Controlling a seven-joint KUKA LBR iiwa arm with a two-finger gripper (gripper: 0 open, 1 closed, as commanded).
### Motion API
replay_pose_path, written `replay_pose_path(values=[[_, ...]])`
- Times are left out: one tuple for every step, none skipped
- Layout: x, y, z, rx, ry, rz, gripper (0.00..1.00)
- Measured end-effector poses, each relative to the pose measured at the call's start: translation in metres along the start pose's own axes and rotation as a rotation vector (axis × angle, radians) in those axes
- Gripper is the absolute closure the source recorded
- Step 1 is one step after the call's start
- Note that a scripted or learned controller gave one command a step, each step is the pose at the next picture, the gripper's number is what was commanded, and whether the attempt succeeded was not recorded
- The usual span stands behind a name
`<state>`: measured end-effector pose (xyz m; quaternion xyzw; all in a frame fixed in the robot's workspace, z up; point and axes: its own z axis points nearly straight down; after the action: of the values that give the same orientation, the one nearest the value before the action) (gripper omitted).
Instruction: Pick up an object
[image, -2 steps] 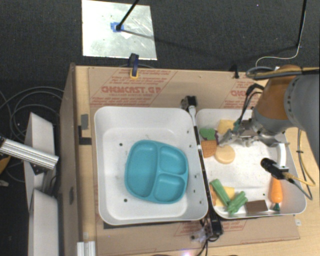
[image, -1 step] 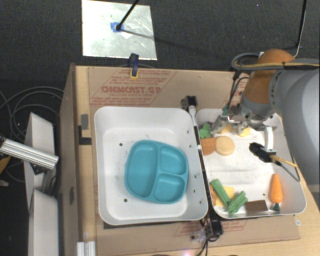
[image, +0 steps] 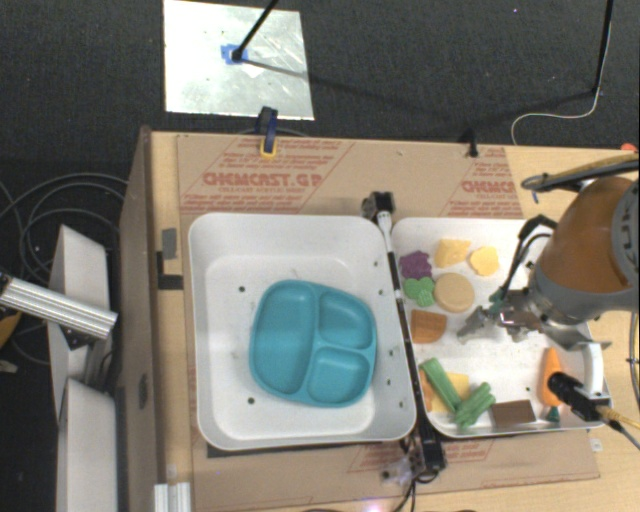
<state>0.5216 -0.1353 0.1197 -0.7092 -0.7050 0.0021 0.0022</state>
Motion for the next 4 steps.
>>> replay_pose_path(values=[[0.025,0.083,-0.01,-0.016,-0.001,-0.015,0.0],[0.039,0.149,0.036,-0.009,-0.001,-0.013,0.0],[0.037,0.147,0.034,-0.008,-0.001,-0.011,0.0],[-0.015,0.063,0.002,-0.004,-0.002,0.0,0.0]])
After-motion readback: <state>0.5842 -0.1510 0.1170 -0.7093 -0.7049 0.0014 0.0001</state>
